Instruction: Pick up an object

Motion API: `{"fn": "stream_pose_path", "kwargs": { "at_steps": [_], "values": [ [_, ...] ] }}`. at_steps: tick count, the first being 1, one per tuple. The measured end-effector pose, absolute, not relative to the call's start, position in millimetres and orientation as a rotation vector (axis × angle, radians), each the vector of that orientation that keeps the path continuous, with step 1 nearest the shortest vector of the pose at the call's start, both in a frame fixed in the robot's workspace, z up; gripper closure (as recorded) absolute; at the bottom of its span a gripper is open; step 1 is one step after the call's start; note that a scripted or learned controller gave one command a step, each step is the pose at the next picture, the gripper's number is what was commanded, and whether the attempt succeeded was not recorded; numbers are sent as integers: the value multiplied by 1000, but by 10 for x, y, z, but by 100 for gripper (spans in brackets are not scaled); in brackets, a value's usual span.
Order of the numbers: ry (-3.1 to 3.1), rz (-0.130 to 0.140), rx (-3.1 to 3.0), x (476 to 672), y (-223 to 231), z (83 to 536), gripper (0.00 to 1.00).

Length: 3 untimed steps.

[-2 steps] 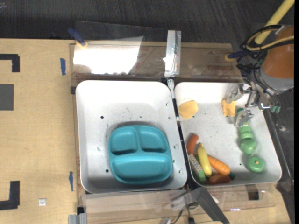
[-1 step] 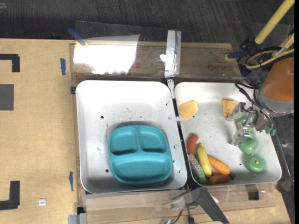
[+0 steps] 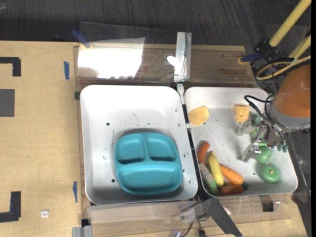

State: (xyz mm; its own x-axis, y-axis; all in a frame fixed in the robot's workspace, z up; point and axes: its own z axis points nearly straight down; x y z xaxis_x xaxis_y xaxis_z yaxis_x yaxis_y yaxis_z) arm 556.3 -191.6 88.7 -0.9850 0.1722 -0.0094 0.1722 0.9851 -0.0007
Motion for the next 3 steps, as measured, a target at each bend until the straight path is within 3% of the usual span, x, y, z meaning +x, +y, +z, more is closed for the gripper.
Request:
{"fn": "stream_pose_path", "kwargs": {
  "at_steps": [1, 2, 3],
  "values": [
    [3129, -5, 56, 5516, -2168, 884, 0],
    [3129, 0, 4, 5390, -1575, 893, 0],
    [3111, -4, 69, 4957, -1010, 928, 0]
  ]
}}
